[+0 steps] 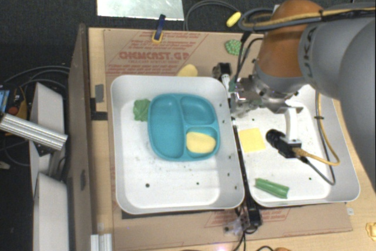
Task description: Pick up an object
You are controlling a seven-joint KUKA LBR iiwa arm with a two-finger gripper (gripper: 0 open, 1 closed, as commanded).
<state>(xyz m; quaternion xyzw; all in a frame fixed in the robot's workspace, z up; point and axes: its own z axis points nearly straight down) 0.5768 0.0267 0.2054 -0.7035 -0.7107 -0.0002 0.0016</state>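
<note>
The gripper hangs over the thin wall where the two bins meet, near the back end of that wall. I cannot tell if it is spread wide or pressed together, because its tip is too small and muddled to see. I see nothing held in it. The closest thing to pick up is the yellow square. It lies flat on the floor of the right bin, just beside the middle wall. It is near the gripper but apart from it, toward the front of the bin and a little to the arm's side. So I think the coming move is a short one: go toward the front, a little into the right bin, then go down. The square has no long side, so any turn of the wrist may do. But it is very flat and may be hard to pinch. Across the wall, in the left bin, a yellow lump rests on the blue plate, in the front pocket next to the wall. It is about as near, and it looks round and fat, so it may be easier to grab. A green stick lies farther off at the front of the right bin, with its long side running across the bin. A green leaf touches the plate's far edge, well apart from the gripper.
</note>
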